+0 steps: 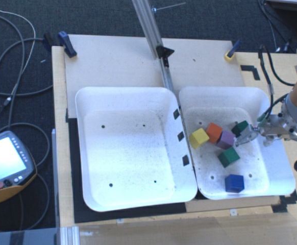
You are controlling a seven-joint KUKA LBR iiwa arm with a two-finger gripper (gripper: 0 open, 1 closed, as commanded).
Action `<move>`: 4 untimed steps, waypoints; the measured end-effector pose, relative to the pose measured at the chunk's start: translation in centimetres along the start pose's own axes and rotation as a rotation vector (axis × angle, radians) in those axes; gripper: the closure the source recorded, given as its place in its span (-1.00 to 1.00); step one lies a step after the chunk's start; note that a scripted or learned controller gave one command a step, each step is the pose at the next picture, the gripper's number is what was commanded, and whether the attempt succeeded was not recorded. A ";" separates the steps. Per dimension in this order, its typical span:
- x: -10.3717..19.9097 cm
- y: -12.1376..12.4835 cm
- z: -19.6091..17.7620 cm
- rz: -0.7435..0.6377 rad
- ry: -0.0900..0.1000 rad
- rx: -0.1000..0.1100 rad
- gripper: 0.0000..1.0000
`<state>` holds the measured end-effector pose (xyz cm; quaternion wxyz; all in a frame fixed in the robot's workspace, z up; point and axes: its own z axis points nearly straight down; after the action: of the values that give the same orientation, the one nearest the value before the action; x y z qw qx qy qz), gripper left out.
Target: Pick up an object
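Note:
Several small blocks lie in the right bin [276,173]. A yellow cube [199,137], an orange cube [214,131] and a purple cube [225,140] are clustered near its middle. A dark green block [240,127] sits just behind the purple one. Nearer the front lie a green cube [228,156] and a blue cube [234,182]. My gripper [244,137] reaches in low from the right, and its tip sits right beside the purple cube and the dark green block. Nothing is visibly lifted.
The left bin [90,106] stands alongside, separated by a rim with black clips [180,136]. A slanted metal rail [147,22] crosses the back board. A teach pendant [5,165] and cables lie on the floor at left.

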<state>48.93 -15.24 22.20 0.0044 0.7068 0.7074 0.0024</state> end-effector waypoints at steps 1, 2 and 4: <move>3.3 4.1 6.7 -0.004 0.006 0.015 -1.00; 5.7 7.9 9.8 0.000 -0.002 -0.013 -1.00; -6.6 10.0 -4.5 -0.004 -0.002 -0.003 -1.00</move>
<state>58.94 -21.78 26.81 0.0063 0.7054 0.7088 0.0029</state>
